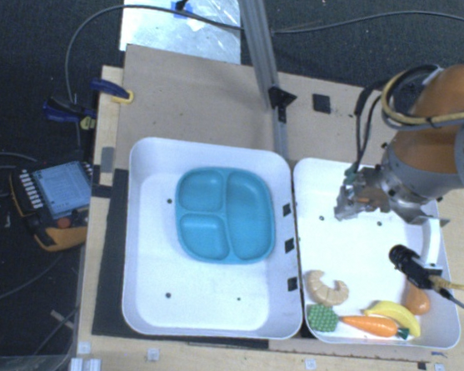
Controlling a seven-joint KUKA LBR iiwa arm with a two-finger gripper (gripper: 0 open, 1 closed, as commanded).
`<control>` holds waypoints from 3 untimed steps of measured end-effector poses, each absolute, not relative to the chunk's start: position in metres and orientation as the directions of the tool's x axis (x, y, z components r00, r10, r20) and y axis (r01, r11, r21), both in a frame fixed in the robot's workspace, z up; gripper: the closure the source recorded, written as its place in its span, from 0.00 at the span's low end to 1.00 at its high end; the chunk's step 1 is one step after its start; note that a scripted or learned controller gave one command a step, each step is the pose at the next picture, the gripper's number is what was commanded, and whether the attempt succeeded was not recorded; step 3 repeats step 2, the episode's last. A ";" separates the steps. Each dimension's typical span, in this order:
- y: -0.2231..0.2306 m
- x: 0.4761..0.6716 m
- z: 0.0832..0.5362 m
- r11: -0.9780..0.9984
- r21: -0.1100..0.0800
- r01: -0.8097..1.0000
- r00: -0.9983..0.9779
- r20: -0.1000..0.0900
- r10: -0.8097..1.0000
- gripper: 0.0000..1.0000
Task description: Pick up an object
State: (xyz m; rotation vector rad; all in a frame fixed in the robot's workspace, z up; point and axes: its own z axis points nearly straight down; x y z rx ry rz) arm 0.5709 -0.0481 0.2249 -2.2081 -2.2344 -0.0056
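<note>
Carrot (368, 325) below jaws (349, 205)

A flat brown board bench top (200, 101) lies on a dark grey carpet floor (42, 23). A grey metal pole (262, 41) crosses it at a slant. A shiny silver sheet (182, 11) lies behind, and thin black cables (74, 35) run over the carpet.
</note>
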 end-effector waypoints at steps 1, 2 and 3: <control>0.003 0.583 0.215 0.011 0.002 1.000 -0.011 0.002 1.000 1.00; 0.058 0.600 0.226 0.011 0.004 1.000 -0.011 0.003 1.000 1.00; 0.058 0.600 0.226 0.011 0.004 1.000 -0.011 0.003 1.000 1.00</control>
